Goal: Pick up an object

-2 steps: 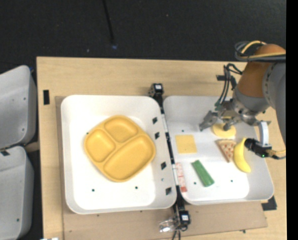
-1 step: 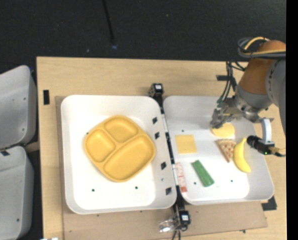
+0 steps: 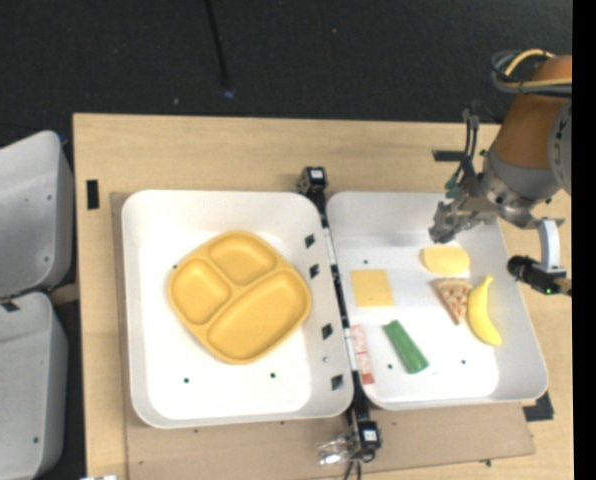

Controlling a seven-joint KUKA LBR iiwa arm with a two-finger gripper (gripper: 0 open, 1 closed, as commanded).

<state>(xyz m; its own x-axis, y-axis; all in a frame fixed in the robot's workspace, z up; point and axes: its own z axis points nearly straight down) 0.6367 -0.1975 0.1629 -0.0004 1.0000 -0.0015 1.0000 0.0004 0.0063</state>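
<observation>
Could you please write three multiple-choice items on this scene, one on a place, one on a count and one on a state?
1. Where is the yellow three-compartment plastic plate?
A. left white bin
B. right white bin
C. bare bench

2. How many food items lie in the right white bin?
A. three
B. five
C. seven

3. The pincer is
A. over the plate
B. above the bin's far side, near the pale yellow oval piece
C. outside both bins

A: it sits in the left bin.
B: five items lie there.
B: it hangs just beyond that piece.
</observation>
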